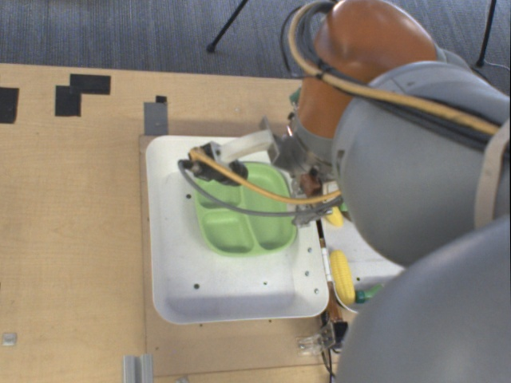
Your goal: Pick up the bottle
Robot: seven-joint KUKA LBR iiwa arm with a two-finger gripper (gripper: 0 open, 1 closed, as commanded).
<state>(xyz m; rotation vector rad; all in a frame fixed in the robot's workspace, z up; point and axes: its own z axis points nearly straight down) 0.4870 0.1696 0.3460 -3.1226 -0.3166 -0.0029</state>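
No legible text, label, brand or number; black patches (pixel 82 92) on bench (pixel 72 238) plain, unlettered.

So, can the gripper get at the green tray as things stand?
Probably yes: the gripper sits at the right edge of the green tray in the left bin, nothing lying on it.

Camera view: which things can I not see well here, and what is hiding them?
1. Right bin: the arm covers most of it, so its contents are largely hidden.
2. Yellow thing: partly under the arm; its kind is unclear.
3. Small green piece: cut off by the arm, too small to name.
4. Green tray in the left bin: its far right corner lies behind the arm.
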